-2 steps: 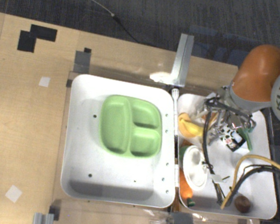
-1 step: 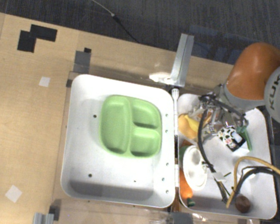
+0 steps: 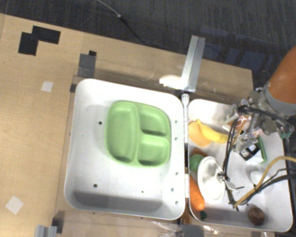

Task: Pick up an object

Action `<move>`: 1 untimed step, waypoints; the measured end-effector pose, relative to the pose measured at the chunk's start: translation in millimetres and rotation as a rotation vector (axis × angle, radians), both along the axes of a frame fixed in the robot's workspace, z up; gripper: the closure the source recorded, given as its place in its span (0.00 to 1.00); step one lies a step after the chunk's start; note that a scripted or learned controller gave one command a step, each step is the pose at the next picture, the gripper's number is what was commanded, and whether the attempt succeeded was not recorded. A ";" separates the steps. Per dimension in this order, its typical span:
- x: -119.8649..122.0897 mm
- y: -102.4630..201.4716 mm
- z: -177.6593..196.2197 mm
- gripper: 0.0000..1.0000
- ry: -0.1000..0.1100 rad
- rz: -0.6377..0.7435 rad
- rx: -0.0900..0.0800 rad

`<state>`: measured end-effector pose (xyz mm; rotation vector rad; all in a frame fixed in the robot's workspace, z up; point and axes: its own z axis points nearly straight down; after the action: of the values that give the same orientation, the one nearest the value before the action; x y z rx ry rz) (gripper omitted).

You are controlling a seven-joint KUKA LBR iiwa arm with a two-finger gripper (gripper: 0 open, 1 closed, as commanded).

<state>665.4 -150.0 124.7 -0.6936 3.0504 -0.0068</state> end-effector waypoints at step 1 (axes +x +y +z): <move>-42.9 -25.4 -34.0 0.00 -0.003 -0.026 0.000</move>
<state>622.5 -175.4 90.7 -0.6536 3.0561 -0.0088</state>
